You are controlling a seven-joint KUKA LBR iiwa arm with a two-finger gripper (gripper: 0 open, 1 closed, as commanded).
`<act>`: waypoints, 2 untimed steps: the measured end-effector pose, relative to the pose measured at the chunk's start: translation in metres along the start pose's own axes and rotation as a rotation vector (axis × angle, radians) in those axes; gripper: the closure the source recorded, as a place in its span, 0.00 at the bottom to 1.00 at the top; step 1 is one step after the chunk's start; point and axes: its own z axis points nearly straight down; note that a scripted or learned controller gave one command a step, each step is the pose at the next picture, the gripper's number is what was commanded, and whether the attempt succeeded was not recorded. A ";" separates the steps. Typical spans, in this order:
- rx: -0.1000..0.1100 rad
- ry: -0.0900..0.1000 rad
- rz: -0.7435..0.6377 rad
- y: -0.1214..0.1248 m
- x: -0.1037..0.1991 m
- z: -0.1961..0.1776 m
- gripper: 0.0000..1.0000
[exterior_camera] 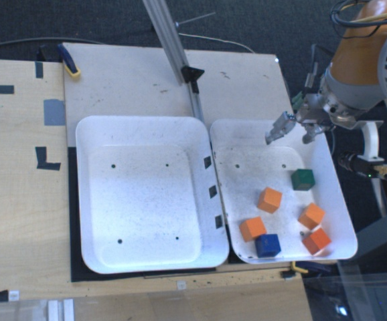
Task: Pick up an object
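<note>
The right bin (244, 152) holds several small cubes in its near half: a green cube (303, 179), orange cubes (270, 199) (312, 215) (252, 229) (317, 241), and a blue cube (268, 245). My gripper (292, 132) hangs over the far right part of this bin, above and beyond the green cube. Its two fingers are spread apart with nothing between them.
The left bin (90, 179) sits beside the right one. A slanted metal rail (170, 39) runs from the top down to the gap between the bins. A yellow-and-blue tool (69, 61) lies at the board's far left corner.
</note>
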 end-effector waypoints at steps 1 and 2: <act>0.010 0.002 0.001 -0.037 0.020 0.102 0.00; -0.001 -0.002 0.003 -0.056 0.008 0.174 0.00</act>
